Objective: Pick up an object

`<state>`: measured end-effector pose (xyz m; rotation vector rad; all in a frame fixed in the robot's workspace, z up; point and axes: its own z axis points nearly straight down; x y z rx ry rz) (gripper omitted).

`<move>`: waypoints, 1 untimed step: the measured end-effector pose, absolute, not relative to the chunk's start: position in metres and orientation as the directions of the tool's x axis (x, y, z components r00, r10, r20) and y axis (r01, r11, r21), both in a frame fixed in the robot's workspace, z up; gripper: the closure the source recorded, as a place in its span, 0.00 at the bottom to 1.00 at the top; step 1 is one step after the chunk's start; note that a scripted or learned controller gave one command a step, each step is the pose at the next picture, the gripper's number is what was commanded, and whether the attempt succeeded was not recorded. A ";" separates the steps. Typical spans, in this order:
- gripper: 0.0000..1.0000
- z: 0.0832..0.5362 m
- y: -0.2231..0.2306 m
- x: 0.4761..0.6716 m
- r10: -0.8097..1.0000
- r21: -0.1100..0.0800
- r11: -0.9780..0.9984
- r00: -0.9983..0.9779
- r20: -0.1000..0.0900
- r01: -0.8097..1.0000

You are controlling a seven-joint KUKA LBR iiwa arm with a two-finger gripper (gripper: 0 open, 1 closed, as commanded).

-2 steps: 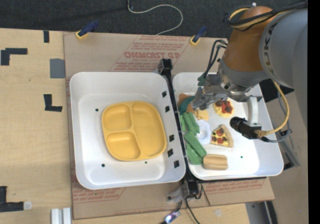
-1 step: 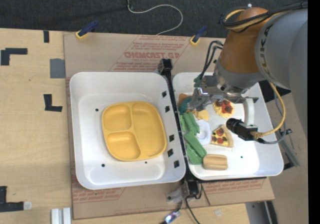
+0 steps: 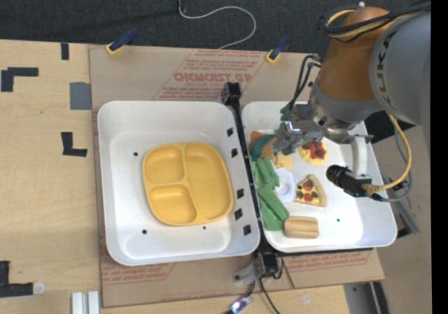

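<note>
Where arm [image 3: 364, 61] overhangs right bin [image 3: 378, 236], toys partly hidden.

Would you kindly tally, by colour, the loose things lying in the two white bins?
Yellow: 1, the divided plate
Green: 1, the cloth
Tan: 1, the bread roll
Red and yellow: 2, the pizza slice and a round toy
Total: 5; things under the hand are too hidden to count.

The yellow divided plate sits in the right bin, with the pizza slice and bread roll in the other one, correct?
Not quite. The camera view shows the yellow divided plate in the left bin. The pizza slice and bread roll lie in the right bin.
</note>
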<state>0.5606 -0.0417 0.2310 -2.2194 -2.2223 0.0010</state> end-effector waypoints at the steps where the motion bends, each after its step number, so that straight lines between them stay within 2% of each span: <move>1: 1.00 0.234 -0.036 0.567 1.000 -0.002 0.002 -0.002 0.001 1.000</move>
